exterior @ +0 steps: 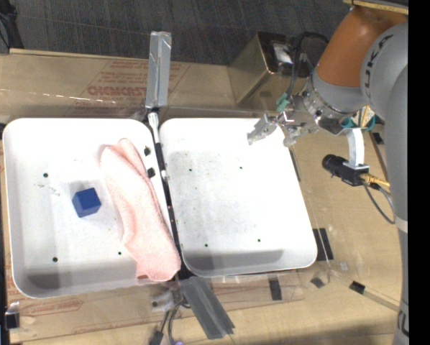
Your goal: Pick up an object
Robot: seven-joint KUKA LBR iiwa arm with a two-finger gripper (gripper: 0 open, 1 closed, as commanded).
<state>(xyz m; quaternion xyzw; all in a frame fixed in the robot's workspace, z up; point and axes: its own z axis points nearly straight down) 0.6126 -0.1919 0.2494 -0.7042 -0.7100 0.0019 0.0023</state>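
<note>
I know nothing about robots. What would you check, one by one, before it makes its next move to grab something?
1. Something to pick: ok, blue cube and pink cloth lie in the left bin.
2. Cube unobstructed: ok, apart from the cloth.
3. Hand near a target: not ok, it is at the right bin's far edge.
4. Hand carrying nothing: ok.
5. Cloth inside its bin: not ok, it drapes over the divider.

A robotics lab: a grey-and-orange arm (pixel 359 56) with loose cables (pixel 377 192) over two white bins (pixel 236 261) on a cardboard-covered worktop (pixel 71 81).
</note>
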